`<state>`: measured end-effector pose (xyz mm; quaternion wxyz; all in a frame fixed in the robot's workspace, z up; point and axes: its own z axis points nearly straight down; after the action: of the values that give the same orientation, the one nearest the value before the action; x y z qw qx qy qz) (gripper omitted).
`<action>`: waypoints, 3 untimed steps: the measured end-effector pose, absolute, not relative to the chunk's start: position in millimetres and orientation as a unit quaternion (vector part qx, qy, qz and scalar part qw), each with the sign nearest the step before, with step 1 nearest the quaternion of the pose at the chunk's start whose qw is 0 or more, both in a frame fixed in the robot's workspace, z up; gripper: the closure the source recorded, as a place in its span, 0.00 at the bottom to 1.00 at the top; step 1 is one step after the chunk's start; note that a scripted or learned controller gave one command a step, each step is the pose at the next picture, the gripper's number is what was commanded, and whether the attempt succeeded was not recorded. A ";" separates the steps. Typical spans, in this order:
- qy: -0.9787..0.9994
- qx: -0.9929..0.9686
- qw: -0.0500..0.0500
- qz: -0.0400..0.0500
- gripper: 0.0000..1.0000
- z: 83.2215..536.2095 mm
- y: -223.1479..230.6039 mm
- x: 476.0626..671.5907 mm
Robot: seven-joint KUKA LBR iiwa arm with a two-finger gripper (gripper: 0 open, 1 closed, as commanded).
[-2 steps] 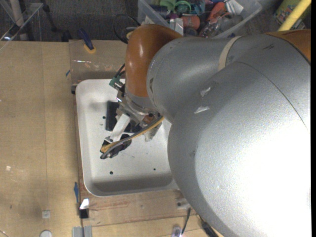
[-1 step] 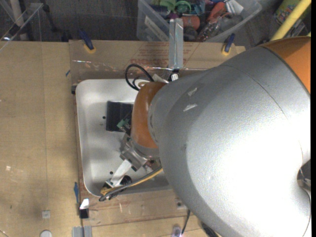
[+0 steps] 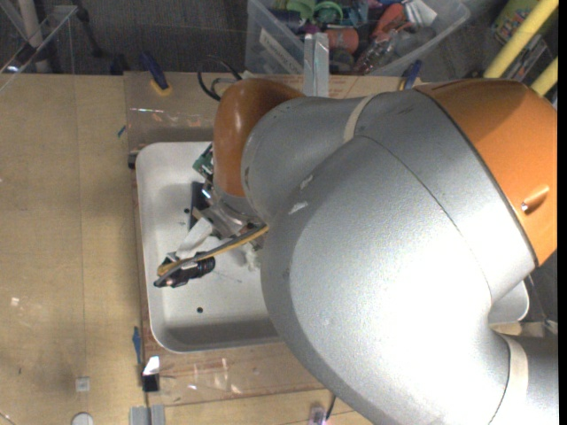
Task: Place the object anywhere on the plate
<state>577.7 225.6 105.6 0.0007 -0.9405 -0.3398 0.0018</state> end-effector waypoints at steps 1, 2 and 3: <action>-0.420 -0.908 0.001 0.001 0.00 191.8 223.0 597.0; -0.351 -0.936 0.001 -0.004 0.00 90.1 217.3 530.5; -0.445 -0.895 0.009 0.012 0.00 87.8 181.2 596.9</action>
<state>596.9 181.2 87.8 0.0088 -0.8954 -0.4449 0.0122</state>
